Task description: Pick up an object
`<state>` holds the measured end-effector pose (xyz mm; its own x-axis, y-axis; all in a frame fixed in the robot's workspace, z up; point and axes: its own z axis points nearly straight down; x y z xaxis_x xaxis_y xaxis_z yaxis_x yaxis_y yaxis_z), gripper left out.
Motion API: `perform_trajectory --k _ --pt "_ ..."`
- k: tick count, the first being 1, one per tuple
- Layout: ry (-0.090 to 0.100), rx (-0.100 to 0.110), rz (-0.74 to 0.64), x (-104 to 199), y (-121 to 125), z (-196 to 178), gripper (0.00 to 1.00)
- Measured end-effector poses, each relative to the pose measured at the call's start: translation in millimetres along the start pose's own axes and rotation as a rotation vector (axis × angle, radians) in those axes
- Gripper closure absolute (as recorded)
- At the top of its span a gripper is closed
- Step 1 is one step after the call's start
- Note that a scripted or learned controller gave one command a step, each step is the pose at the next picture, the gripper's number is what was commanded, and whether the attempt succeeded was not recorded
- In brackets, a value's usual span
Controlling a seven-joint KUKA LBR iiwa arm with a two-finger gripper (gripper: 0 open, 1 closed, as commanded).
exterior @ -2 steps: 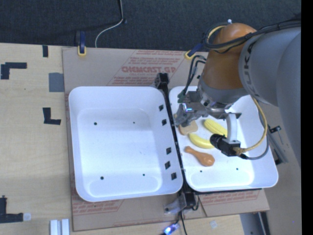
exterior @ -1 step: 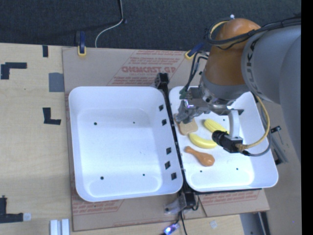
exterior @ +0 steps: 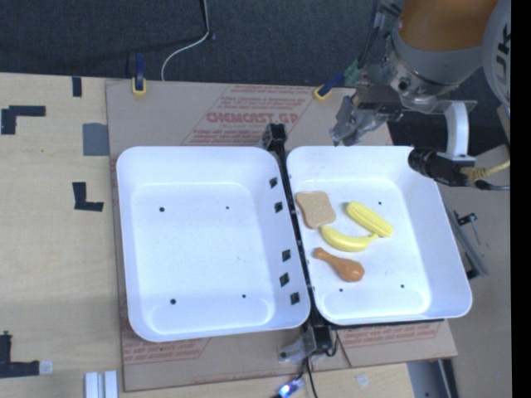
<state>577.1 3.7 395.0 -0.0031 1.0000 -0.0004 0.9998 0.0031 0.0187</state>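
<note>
1. Bench [exterior: 50, 222]: tan board surface with black tape marks at its left side; a sheet of cardboard [exterior: 241, 114] with red print lies under both bins.
2. Left bin [exterior: 133, 172]: shallow, white, a few small dark dots on its floor.
3. Black clips [exterior: 286, 259] run along the seam where the two bins meet.
4. Right bin [exterior: 431, 214]: white, shallow, holds four small items grouped in its left-centre part.
5. Slice of toast [exterior: 315, 209]: tan, lying flat, nearest the seam, at about 10 o'clock from the bin's middle.
6. Drumstick [exterior: 340, 265]: orange-brown, lying at about 6 o'clock from the toast, thick end pointing toward 4 o'clock.
7. Banana [exterior: 346, 240]: yellow, curved, between toast and drumstick, just beside both.
8. Corn cob [exterior: 368, 219]: yellow, lying at a slant, touching or nearly touching the banana's right tip; cannot tell which.
9. Gripper [exterior: 350, 131]: dark metal, hanging above the far rim of the right bin, at about 12 o'clock from the food group; whether it is spread or pressed together cannot be told. Nothing seen between its tips.
10. All four items lie toward 6 o'clock of the gripper, well apart from it; the toast is closest.
11. Arm [exterior: 452, 23]: grey with orange band, at upper right.
</note>
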Motion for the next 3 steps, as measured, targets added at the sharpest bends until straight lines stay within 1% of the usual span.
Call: perform_trajectory --k 1,2,3 --pt "0.000 0.040 0.003 10.3 -72.4 154.2 1.00" --pt "0.000 0.023 0.000 10.3 -67.5 137.3 1.00" --pt "0.000 0.006 0.000 14.4 -24.3 36.2 1.00"
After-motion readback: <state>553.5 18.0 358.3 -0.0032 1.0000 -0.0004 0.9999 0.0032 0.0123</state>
